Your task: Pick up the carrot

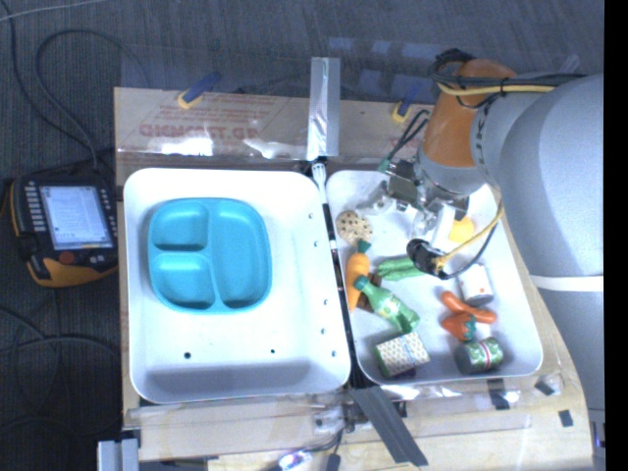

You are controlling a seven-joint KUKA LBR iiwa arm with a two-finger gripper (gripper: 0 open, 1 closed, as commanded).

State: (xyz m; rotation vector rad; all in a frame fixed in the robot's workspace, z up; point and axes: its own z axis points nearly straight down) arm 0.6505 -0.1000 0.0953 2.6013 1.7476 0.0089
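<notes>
The carrot [359, 275] lies at the left edge of the right bin [520, 307], just beside the divider, well apart from the jaws [420, 207], which hang over the bin's far middle; whether they are wide or narrow I cannot tell. Around the carrot lie a cookie [353, 227], a green bottle [386, 304], a patterned box [402, 352] and a can [479, 354]. The left bin [147, 361] holds a blue divided plate [209, 253].

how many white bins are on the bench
2. The left bin holds a blue divided plate. The right bin holds the carrot and other toy food, with the arm reaching into it.
</notes>
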